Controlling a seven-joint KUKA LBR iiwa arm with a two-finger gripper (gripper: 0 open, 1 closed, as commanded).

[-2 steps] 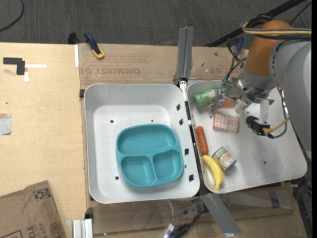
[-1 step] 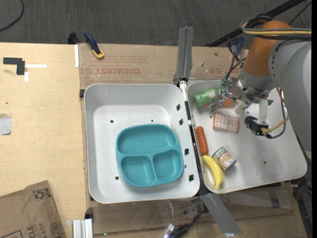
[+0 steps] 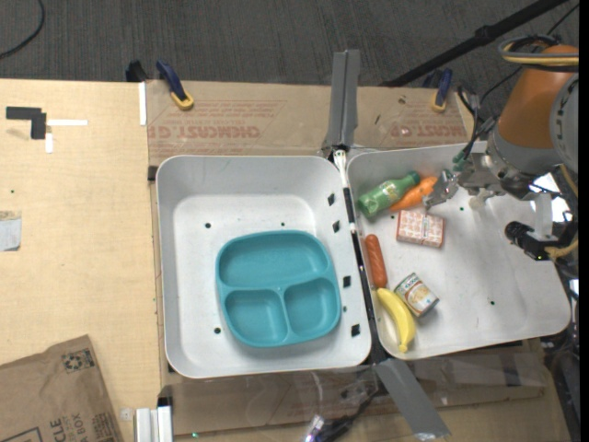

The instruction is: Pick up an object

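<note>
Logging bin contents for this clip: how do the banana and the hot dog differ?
The banana is yellow and curved; the hot dog is orange-red and straight. The banana looks thicker and lies nearer the bin's front edge, the hot dog farther back. Both are elongated and lie flat along the right bin's left wall.

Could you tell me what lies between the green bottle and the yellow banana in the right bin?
In the camera view, the reddish-orange sausage lies between the green bottle and the yellow banana, along the bin's left wall.
</note>
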